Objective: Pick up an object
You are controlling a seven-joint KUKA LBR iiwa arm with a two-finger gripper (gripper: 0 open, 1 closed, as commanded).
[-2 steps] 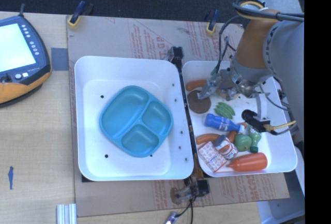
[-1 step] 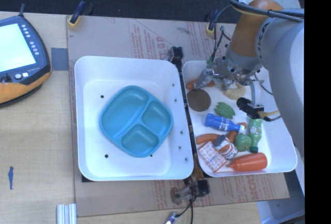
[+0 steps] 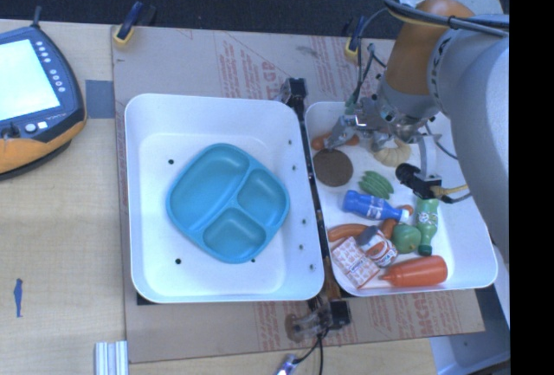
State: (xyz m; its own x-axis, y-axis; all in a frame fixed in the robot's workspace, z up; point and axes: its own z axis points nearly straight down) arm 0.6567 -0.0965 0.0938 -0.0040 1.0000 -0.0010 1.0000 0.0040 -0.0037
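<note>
Roughly, from left to right:

Far left: a tablet-like controller (image 3: 30, 96) with an orange edge lies on the bench, well apart from the bins.

Left bin (image 3: 143, 191): it holds a blue plate (image 3: 227, 202) with three sections, lying flat near the middle.

Right bin (image 3: 472, 261): it is crowded. A brown disc (image 3: 332, 166) lies near the dividing wall, a green ribbed piece (image 3: 376, 184) is beside it, then a blue bottle (image 3: 370, 206), a green bottle (image 3: 426, 219), a printed packet (image 3: 353, 263) and a long red piece (image 3: 415, 272) at the near edge.

Arm (image 3: 420, 44): it reaches in from the right and hangs over the far part of the right bin.

Gripper (image 3: 374, 129): it is low over the far corner of the right bin. I cannot tell how it is set, and I see nothing held in it.

Object and gripper: no object is picked yet. The brown disc is the nearest one, just on the near side of the gripper; the bottles and the packet lie further toward the near edge.

Risk: the things lie very close, some touching, so I think the gripper may close on two at once or push one aside. The flat disc may also slip out, because it gives little to hold. The bin wall is near and may block the approach.
</note>
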